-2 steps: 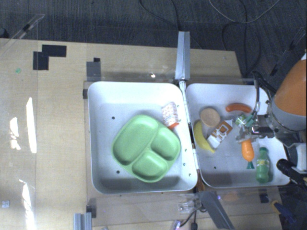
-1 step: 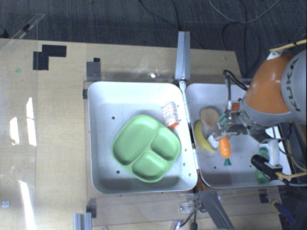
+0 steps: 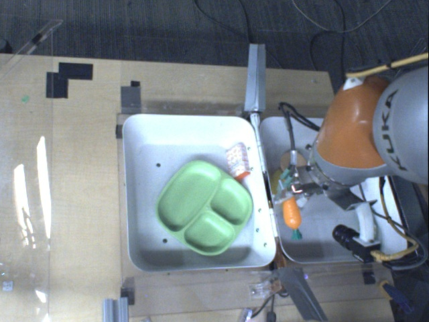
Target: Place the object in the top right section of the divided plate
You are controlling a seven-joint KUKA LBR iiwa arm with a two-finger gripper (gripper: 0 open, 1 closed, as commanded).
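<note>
A green divided plate (image 3: 204, 205) with three sections lies in the left white bin (image 3: 141, 180). An orange toy carrot (image 3: 291, 213) with a green tip is in the right bin (image 3: 315, 247), close to the wall between the two bins. My gripper (image 3: 296, 185) is directly above the carrot's top end, touching it or nearly so. The grey arm with its orange band (image 3: 352, 133) hides most of the gripper and much of the right bin.
A small white packet with red print and an orange end (image 3: 237, 162) lies in the left bin against the plate's upper right rim. Cables and a black fitting (image 3: 348, 237) hang beside the arm over the right bin. A metal divider post (image 3: 255, 79) stands between the bins at the back.
</note>
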